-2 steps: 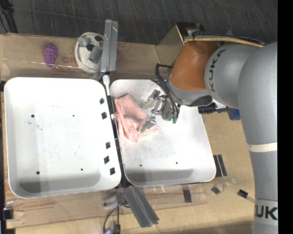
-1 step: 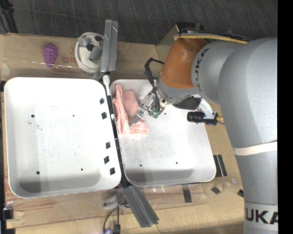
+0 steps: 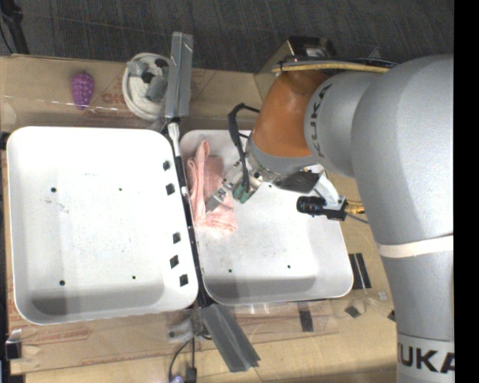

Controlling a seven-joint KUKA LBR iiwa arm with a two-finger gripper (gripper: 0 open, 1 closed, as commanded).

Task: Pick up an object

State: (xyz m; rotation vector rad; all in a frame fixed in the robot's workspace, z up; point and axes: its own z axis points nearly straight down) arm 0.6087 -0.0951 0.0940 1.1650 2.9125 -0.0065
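Camera view has the gripper, its grasp impossible to tell here, low over the pink cloth at nine o'clock in the right bin, where limp fabric against the wall could slip free.

Soft pink cloth, smooth white plastic bins, matt brown cardboard bench, glossy grey arm
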